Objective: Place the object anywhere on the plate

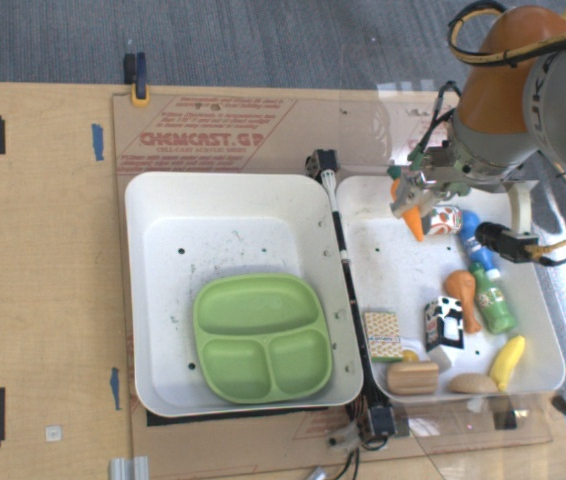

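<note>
Poised the grey two-finger gripper (418, 190) low over the far left corner of the right-hand shallow white bin (375, 268), just above a small orange carrot-shaped toy (415, 224), probably lined up for a pick. Could not tell whether opened or closed; saw nothing gripped. Left the green three-compartment plastic plate (260, 308) bare near the front edge of the left-hand white bin (163, 258), ready to receive the toy.

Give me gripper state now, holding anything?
Gripper: low in the right bin, over an orange carrot-like toy; open or shut cannot be told, and no held object is visible.
</note>
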Tool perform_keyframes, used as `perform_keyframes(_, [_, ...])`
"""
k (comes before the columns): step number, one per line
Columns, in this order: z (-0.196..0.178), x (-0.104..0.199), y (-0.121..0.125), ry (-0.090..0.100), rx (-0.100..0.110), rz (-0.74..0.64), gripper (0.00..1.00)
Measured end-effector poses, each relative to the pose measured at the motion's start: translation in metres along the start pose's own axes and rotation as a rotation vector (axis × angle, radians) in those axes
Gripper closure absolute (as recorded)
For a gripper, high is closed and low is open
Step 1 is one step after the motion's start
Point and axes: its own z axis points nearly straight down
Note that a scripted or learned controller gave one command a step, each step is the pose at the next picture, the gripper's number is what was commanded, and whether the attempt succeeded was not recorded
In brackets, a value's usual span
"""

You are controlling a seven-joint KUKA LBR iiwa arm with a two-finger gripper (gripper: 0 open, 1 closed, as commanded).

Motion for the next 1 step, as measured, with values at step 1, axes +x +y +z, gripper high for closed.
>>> perform_keyframes(1, [0.0020, 0.0833, -0.1137, 0.006, 0.004, 0.169, 1.00])
